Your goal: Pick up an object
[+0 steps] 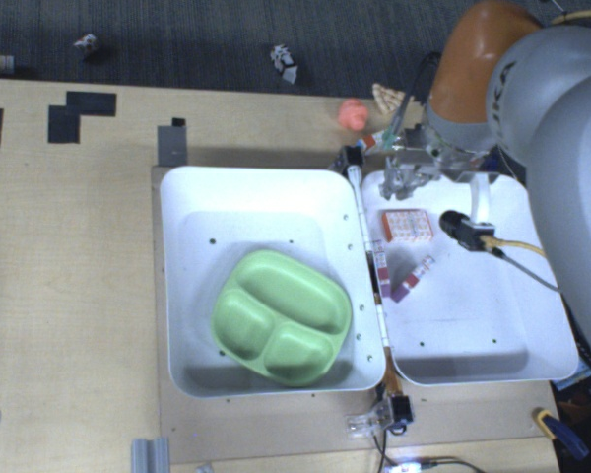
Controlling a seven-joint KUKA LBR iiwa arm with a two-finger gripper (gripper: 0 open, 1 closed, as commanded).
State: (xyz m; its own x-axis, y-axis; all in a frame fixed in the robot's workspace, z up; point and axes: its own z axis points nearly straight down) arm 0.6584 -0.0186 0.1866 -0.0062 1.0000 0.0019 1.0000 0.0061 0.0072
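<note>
My gripper [405, 182] hangs over the far left part of the right bin [492, 348], open, with nothing between its fingers. Just in front of it a small flat box [407, 227] with a red and white pattern lies on the bin floor. A short purple and red marker-like piece [411, 278] lies a little nearer the front. A green divided plate [282, 314] rests tilted in the left bin [192, 225].
A black part with a yellow cable [470, 232] hangs off the arm over the right bin. A thin pen-like stick [375, 264] lies along the wall between the bins. A pink ball [353, 115] and a pale shell-like piece [387, 96] sit on the bench behind the bins.
</note>
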